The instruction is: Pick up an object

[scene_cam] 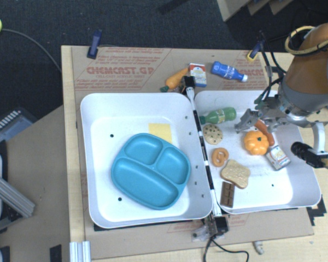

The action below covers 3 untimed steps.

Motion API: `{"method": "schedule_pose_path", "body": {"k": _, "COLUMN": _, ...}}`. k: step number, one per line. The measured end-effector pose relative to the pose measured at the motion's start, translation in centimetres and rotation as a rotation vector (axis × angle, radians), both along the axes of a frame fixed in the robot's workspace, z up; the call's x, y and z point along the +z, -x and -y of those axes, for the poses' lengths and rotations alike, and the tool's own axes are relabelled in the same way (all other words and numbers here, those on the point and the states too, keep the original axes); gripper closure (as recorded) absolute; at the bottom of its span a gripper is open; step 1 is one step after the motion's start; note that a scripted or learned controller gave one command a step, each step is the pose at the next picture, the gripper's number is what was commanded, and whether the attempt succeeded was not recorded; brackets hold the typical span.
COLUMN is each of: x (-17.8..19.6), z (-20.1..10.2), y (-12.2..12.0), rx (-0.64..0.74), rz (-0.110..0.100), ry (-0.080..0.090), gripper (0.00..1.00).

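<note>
Orange pumpkin toy (256, 143) just below-left of gripper (261, 120), in right bin (300, 192); finger spread impossible to tell (too blurred). Best lowered squarely over it, clear of small carton (277, 157) at right.

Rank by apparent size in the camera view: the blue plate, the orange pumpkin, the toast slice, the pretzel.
1. blue plate, by far the largest
2. toast slice and orange pumpkin: they look alike, so I do not rank them
3. pretzel, smallest
</note>
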<state>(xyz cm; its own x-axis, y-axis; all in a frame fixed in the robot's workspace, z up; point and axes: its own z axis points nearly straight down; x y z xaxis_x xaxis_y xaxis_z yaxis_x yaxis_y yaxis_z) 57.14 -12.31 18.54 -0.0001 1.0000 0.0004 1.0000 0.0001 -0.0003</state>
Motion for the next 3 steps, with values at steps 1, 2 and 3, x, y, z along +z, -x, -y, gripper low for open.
{"method": "schedule_pose_path", "body": {"k": 1, "x": -9.8, "z": 4.7, "y": -1.1, "rx": -0.001, "rz": -0.003, "ry": 0.0, "gripper": 0.0}}
{"method": "schedule_pose_path", "body": {"k": 2, "x": -8.7, "z": 4.7, "y": -1.2, "rx": 0.0, "rz": 0.002, "ry": 0.001, "gripper": 1.0}}
{"method": "schedule_pose_path", "body": {"k": 3, "x": -9.9, "z": -2.6, "y": -0.9, "rx": 0.002, "rz": 0.003, "ry": -0.001, "gripper": 1.0}}
